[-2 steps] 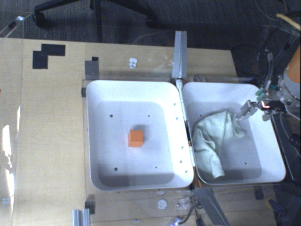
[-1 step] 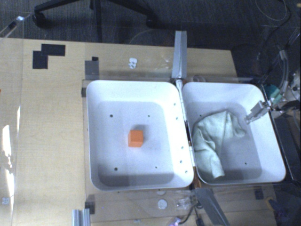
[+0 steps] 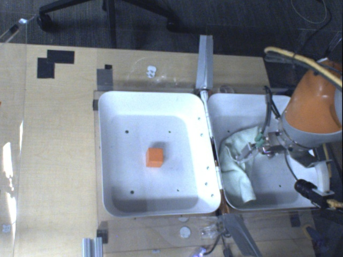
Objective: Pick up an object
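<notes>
1. Bench (image 3: 59, 159): pale wood, carrying 2 shallow white bins side by side, with a metal divider post (image 3: 205, 63) standing at the far end of the seam between them. That post serves as the landmark for every place below.

2. Arm (image 3: 316, 103): grey with its orange band, reaching in on the post's right and bent down over the right bin (image 3: 236, 103).

3. Left bin (image 3: 118, 111): lies to the left of the post and nearer the camera than it.

4. Cloth (image 3: 236, 162): a crumpled pale green-white piece lying in the right bin, close below the post and along the seam side. It rests on the bin floor, so I judge nothing has been lifted.

5. Gripper (image 3: 261, 145): low in the right bin, right of the post, its tip just beside or touching the cloth's upper folds. Whether it is released or clenched I cannot tell at this size.

6. Orange block (image 3: 155, 157): alone on the floor of the left bin, left of the post and well apart from the gripper.

7. Progress, as a judgement: the approach appears made and the cloth looks the likely target; the grasp and the lift are left.
</notes>
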Motion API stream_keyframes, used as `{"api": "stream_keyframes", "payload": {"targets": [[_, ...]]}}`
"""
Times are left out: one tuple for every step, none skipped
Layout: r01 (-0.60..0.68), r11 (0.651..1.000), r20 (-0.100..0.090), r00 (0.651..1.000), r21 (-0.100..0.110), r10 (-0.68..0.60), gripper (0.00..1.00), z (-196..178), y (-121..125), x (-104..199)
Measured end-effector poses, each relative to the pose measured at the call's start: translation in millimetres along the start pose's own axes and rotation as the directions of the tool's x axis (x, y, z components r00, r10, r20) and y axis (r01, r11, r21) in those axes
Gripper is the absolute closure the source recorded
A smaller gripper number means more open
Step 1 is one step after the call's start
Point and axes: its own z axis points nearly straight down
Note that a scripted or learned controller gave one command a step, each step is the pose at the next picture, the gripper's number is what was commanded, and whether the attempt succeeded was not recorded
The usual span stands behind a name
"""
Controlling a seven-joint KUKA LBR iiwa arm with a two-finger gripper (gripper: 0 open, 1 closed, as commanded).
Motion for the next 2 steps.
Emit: {"api": "stream_keyframes", "payload": {"targets": [[-0.158,0.987,0.001,0.987,-0.012,0.158,0.00,115,45,-49],[-0.156,0.988,-0.001,0.988,-0.014,0.156,1.00,105,47,-47]]}}
